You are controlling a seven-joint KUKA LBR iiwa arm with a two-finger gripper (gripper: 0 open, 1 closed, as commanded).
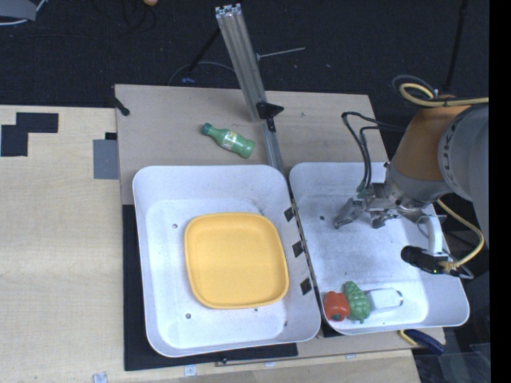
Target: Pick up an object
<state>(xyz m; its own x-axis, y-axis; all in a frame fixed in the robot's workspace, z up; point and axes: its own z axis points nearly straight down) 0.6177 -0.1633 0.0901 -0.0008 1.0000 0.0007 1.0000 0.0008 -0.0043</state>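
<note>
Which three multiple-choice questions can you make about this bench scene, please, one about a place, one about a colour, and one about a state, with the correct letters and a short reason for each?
1. Where does the green bottle lie?
A. in the left bin
B. on the bench behind the bins
C. in the right bin

2. What colour is the plate in the left bin?
A. yellow
B. blue
C. red

3. How does the green bottle rest?
A. upright
B. on its side
C. on top of the plate

Answers:
1 B, it lies on the bare bench beyond the bin rims.
2 A, the plate is plainly yellow against the white bin.
3 B, its whole length lies flat along the bench.
</note>
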